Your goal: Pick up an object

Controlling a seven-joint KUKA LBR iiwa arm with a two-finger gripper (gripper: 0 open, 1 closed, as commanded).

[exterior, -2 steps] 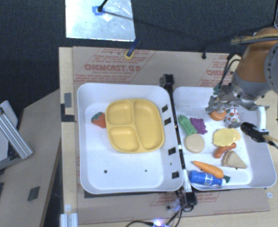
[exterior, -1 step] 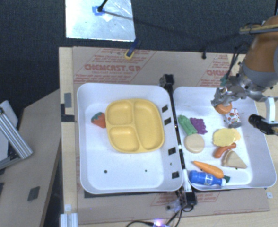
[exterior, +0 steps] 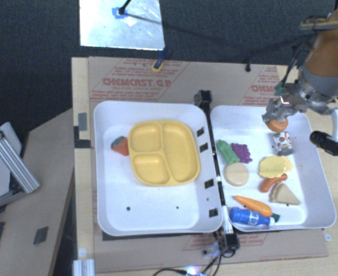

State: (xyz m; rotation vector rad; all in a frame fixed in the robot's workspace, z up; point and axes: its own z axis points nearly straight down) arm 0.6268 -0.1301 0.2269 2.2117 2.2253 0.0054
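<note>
My gripper point(exterior: 277, 118) hangs over the far part of the right bin point(exterior: 321, 211), with the arm coming in from the upper right. A small round orange toy point(exterior: 279, 125) sits between its fingers, so the gripper is shut on it. Just below lies a small silver and red packet point(exterior: 283, 144). Elsewhere in the right bin lie a green pickle point(exterior: 223, 151), purple grapes point(exterior: 241, 152), a beige round disc point(exterior: 236, 174), a yellow slice point(exterior: 274, 166), a red sausage point(exterior: 272, 183), a sandwich wedge point(exterior: 285, 195), a carrot point(exterior: 252, 204) and a blue bottle point(exterior: 249, 217).
The left bin point(exterior: 108, 211) holds a yellow divided plate point(exterior: 160, 152) and a small red and orange toy point(exterior: 120, 145) at the plate's left. A black ridge point(exterior: 212, 154) with clips divides the two bins. A shiny metal sheet point(exterior: 122, 16) lies on the floor beyond the bench.
</note>
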